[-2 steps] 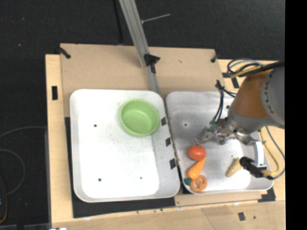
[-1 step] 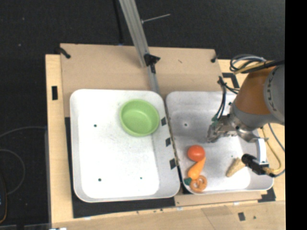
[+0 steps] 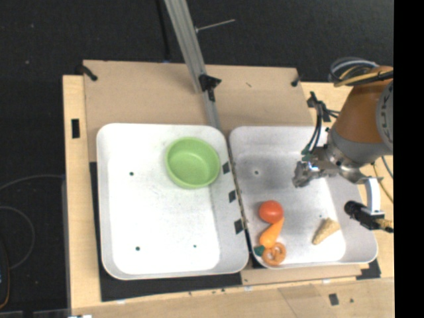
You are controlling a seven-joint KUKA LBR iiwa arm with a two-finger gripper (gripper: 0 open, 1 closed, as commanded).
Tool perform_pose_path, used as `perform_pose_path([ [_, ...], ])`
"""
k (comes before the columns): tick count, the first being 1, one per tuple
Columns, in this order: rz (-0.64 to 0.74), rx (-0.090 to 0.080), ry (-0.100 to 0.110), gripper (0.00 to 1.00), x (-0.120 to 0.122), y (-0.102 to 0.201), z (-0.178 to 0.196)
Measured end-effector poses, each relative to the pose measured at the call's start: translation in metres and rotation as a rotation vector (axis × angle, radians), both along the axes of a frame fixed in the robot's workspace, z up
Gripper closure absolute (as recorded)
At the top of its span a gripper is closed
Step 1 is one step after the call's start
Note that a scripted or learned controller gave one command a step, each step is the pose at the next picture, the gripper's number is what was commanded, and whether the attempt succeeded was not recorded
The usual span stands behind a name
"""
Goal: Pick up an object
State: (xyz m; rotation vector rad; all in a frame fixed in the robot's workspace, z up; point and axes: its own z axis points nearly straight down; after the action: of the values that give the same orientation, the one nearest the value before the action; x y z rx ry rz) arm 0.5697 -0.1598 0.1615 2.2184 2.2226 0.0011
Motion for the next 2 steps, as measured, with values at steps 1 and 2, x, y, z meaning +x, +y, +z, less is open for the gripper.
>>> perform_pose_path([
  [1, 0.001, -0.002, -0.007, 1.00, 0.004, -0.004, 0.064],
  [2, 0.002, -0.001, -0.004, 1.00, 0.006, -0.005, 0.097],
])
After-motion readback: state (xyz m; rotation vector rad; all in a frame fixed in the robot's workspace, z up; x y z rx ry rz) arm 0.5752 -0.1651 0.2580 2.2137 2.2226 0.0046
